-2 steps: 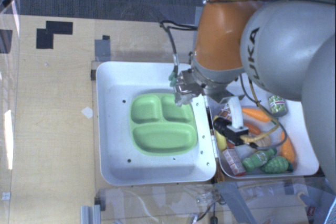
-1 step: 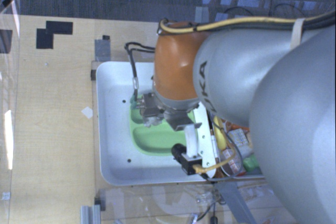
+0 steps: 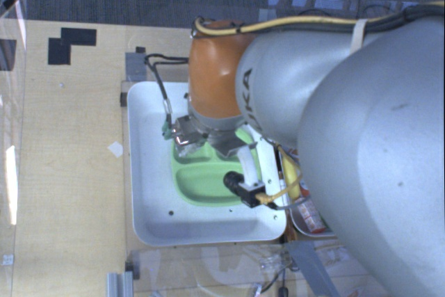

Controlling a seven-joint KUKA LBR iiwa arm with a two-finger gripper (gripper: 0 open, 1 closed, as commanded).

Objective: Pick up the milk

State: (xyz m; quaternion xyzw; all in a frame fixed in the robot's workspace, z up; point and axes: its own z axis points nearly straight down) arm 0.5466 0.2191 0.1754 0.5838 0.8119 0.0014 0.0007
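One shallow white plastic bin (image 3: 149, 170) on the pale wooden tabletop (image 3: 69, 170) holds one green plastic tray (image 3: 201, 184). The pincer (image 3: 198, 142) hangs over it, grip unreadable; milk can't be made out.

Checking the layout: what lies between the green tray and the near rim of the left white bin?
In the camera view, a bare strip of white bin floor runs between the green tray and the bin's near rim.
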